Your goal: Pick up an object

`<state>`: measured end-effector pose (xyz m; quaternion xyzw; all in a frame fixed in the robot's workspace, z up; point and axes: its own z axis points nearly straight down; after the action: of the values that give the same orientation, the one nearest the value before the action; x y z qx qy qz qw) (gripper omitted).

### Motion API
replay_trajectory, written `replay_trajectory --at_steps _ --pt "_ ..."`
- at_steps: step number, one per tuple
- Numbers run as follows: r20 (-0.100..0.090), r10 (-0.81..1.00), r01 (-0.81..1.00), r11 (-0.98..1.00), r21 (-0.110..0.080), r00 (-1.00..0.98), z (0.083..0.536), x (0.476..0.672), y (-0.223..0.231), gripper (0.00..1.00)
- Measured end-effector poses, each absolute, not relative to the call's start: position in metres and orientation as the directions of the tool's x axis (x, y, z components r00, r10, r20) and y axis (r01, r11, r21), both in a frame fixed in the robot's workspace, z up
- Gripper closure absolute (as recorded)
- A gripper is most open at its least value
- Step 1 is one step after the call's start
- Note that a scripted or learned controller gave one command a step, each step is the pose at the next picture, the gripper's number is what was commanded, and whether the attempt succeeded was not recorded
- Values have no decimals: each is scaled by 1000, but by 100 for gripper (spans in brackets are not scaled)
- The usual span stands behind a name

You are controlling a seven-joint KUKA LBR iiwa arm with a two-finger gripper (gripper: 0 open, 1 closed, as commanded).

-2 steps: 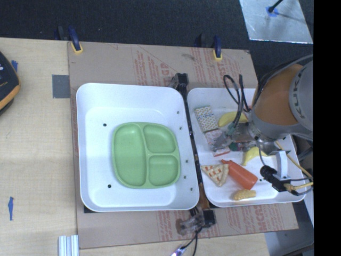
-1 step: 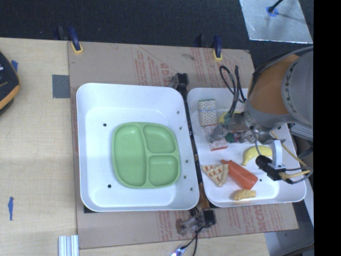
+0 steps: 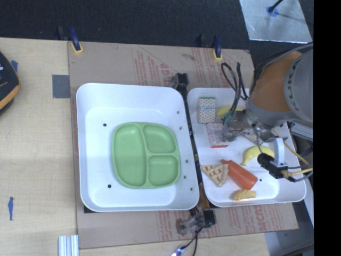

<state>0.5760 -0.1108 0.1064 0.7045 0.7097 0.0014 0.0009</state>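
Reaching in from frame right, the arm sets its tool low over the right bin, likely targeting the clear packet beneath. Carrot, waffle slice, banana lie nearby. Green divided plate sits centre-left.

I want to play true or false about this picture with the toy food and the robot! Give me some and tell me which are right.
1. The green plate sits in the left bin. True.
2. The green plate has toy food piled on it. False: its three sections are bare.
3. The orange carrot lies in the right bin. True.
4. The waffle slice is in the left bin. False: it lies in the right bin, beside the carrot.
5. The robot's gripper is over the right bin. True.
6. The yellow banana is on the wooden bench. False: it lies in the right bin.
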Motion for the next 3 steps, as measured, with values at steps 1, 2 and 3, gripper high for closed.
replay_trajectory --at_steps 1,2,3 --pt "0 1000 1000 3 -3 -3 161 520 -157 100" --pt "1 1000 1000 3 -3 -3 161 520 -157 0" --pt "0 1000 1000 6 -4 -6 91 514 -150 0"
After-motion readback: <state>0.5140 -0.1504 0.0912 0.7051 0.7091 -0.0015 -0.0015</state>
